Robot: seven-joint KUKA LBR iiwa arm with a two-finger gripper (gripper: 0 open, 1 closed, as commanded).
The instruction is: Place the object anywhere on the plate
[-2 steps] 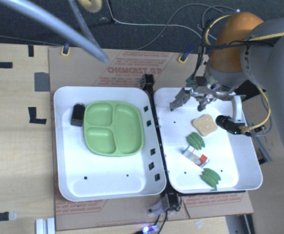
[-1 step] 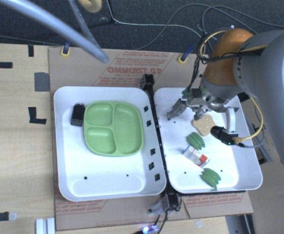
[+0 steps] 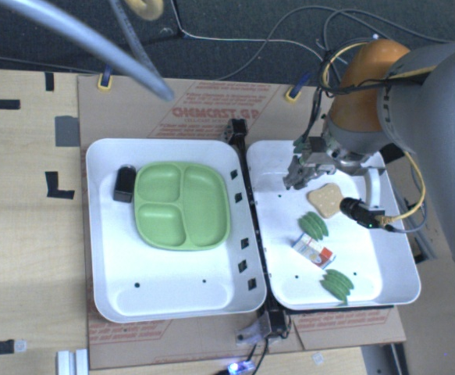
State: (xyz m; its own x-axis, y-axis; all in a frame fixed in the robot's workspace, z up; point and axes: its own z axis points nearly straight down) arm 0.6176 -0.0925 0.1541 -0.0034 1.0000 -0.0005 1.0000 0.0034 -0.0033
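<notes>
White bins sit side by side on brown cardboard over my pale wood bench. My pincer (image 3: 299, 175) hangs above the right bin (image 3: 391, 283); whether it is spread I cannot tell. The tan cookie (image 3: 325, 200) lies beside it; the green plate (image 3: 183, 205) rests in the left bin (image 3: 106, 233).

plate (image 3: 183, 206): top bare, my way in open
block (image 3: 124, 183): touching plate's left edge
divider (image 3: 247, 209): betw bins, in my path
</notes>
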